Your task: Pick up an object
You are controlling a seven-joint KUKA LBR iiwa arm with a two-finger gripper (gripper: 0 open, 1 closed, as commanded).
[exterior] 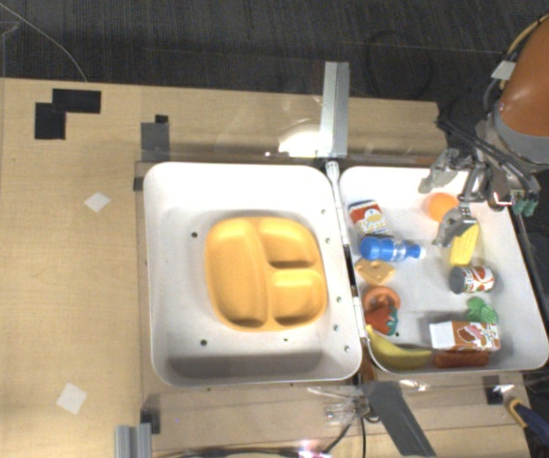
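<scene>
Gripper (465,203) hovered over the right bin (532,303), fingers apart, nothing between them; corn (464,243) lay just below the fingertips; next: descend, close.

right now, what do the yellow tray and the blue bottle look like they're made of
Yellow tray: likely moulded plastic, matte to slightly satin; uniform colour, rounded compartment walls, soft highlights.
Blue bottle: probably plastic too, somewhat glossy; a saturated blue body with a white cap end. It is small in the view, so this is a guess.
</scene>
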